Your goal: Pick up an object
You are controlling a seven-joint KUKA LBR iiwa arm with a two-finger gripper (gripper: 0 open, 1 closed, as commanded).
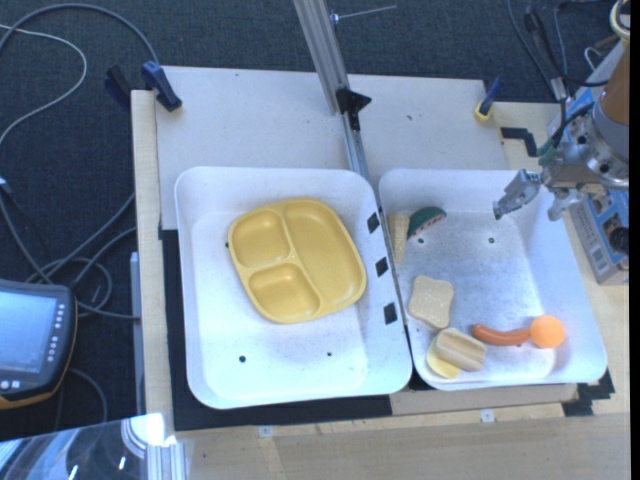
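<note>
My gripper (531,200) hangs over the far right part of the right bin (572,268), open, with nothing between its fingers. Below it in that bin lie a watermelon slice (426,218) at the far left, a slice of bread (431,301) in the middle left, and a small bun (458,351) near the front edge. An orange sausage (498,335) and an orange ball (546,332) touch each other at the front right. All these pieces lie apart from the gripper.
The left bin (215,368) holds a yellow divided plate (295,260). A pale yellow piece (399,236) leans on the right bin's left wall. A metal post (322,28) rises between the bins at the back. Blue clamps (160,83) grip the bench corners.
</note>
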